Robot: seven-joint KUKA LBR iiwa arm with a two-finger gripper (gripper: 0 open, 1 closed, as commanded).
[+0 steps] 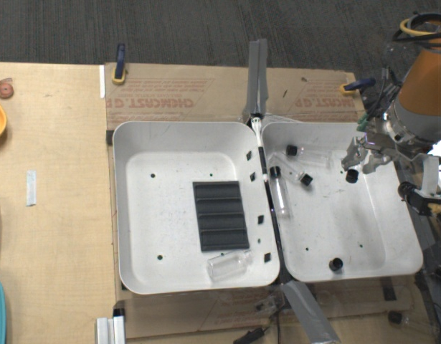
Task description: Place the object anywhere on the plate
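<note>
The grey two-finger pincer (358, 165) hung over the upper right part of the right-hand shallow white bin (396, 262), and whether it was spread or pressed together could not be told, since its metal parts ran together into one pale tangle. Just under it sat a small dark round blob (351, 175). This may have been a loose cap or part of the tool itself, and nothing could be seen pinched. Further left in the same bin lay a clear plastic tube with a black cap (280, 192), close against the dividing wall, which seemed the likeliest object for the task. Small black caps (306, 180) lay scattered near it. Such a tube would probably be very light, stiff and smooth, so it would tend to roll or squirt out of a loose pinch. The safest hold looked to be across its middle, at right angles to its length, though the wall beside it left little room. In the left-hand white bin (131, 192) the black ribbed rectangular plate (220, 216) lay near the centre. A second clear tube (228, 265) lay just beside the plate's lower edge, so transparent that its outline nearly vanished against the white. The grey arm with its orange band (424, 84) was cut off at the right.
</note>
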